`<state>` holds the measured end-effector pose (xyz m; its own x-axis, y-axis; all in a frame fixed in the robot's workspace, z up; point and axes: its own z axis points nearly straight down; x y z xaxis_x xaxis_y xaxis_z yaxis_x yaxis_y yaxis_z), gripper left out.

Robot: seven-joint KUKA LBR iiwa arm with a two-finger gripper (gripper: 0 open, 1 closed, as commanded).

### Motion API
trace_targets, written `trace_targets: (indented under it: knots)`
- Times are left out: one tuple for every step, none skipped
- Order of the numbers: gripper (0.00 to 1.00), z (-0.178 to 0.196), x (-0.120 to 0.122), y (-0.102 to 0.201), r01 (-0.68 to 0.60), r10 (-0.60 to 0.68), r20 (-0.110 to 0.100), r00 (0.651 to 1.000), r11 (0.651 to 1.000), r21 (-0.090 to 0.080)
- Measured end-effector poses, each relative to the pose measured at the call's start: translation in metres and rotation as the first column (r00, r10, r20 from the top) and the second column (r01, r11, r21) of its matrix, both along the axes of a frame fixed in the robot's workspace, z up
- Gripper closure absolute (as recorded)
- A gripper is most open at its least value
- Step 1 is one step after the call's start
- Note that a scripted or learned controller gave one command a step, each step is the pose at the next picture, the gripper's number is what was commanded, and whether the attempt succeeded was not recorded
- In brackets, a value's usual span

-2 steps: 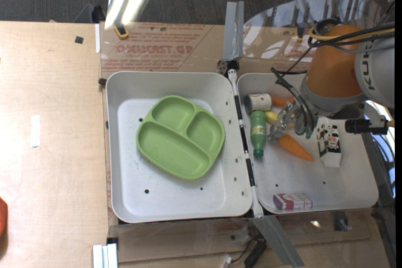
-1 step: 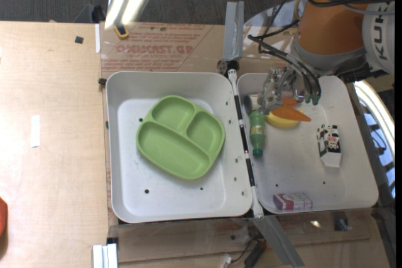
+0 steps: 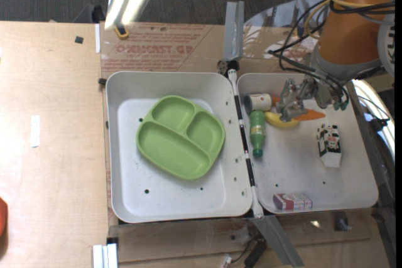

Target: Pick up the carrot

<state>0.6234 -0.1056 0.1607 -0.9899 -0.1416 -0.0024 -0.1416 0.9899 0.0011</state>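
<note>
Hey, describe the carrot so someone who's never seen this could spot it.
Look in the right-hand white bin, in its far half by the end effector. The carrot is the thin orange piece beside the yellow banana, the only orange thing in the bin.

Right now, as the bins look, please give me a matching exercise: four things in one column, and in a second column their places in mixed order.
Things
1. green plate
2. green bottle
3. pink box
4. carrot

Places
A. right bin, near its front edge
B. middle of the left bin
C. right bin, next to the claw and the banana
D. right bin, along the wall beside the left bin

Pairs: 1-B, 2-D, 3-A, 4-C
</note>
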Motion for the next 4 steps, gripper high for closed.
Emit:
trace_targets:
  knots:
    - [1.00,-0.066,0.037,-0.033,0.470,-0.470,0.005,0.883,0.883,0.001]
    - [0.00,-0.074,0.026,-0.033,0.470,-0.470,-0.042,0.882,0.883,-0.015]
    - [1.00,-0.062,0.033,-0.034,0.471,-0.471,-0.008,0.882,0.882,-0.004]
    - [0.00,-0.064,0.028,-0.033,0.471,-0.471,-0.034,0.881,0.882,-0.012]
